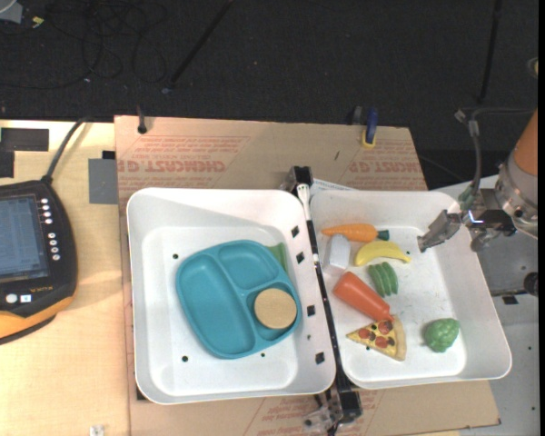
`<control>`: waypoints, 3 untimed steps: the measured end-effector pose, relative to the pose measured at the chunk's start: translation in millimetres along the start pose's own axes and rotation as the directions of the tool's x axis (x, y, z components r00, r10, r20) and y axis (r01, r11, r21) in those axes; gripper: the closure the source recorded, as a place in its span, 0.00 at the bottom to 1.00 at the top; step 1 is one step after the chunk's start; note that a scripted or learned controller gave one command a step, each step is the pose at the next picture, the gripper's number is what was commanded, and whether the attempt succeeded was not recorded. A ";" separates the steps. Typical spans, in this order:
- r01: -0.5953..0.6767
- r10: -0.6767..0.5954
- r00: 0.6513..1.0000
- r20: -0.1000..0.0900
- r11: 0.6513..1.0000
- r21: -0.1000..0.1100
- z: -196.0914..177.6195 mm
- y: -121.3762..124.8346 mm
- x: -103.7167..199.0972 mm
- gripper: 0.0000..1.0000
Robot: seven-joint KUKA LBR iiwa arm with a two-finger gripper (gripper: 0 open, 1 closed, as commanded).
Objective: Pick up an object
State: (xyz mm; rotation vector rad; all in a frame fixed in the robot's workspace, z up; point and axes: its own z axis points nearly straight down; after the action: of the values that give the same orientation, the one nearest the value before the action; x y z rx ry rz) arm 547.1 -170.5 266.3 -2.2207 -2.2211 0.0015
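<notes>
The right bin [472,352] holds several toy foods: an orange carrot [350,232], a yellow banana [381,252], a dark green pickle [386,279], a red-orange pepper [361,295], a pizza slice [381,336] and a green leafy piece [441,333]. A small pale block [338,252] lies by the banana. My gripper [460,229] hangs over that bin's far right rim, above and to the right of the banana. Its fingers look spread, with one finger [434,233] pointing left, and nothing sits between them.
In the left bin [154,243] lies a teal divided plate [227,298] with a round tan cookie [275,308] on it. A teach pendant [18,252] rests on the bench at far left. Cardboard [209,153] lies under both bins.
</notes>
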 end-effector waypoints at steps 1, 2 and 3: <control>0.002 -0.002 1.000 -0.004 1.000 0.008 114.9 17.7 28.7 0.00; 0.000 0.000 1.000 -0.001 1.000 0.004 182.7 19.9 24.4 0.00; -0.004 0.004 1.000 -0.001 1.000 0.003 168.9 20.1 22.5 1.00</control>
State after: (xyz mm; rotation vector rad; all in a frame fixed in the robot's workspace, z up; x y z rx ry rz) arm 567.0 -148.0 97.4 -2.2234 -2.2140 0.0036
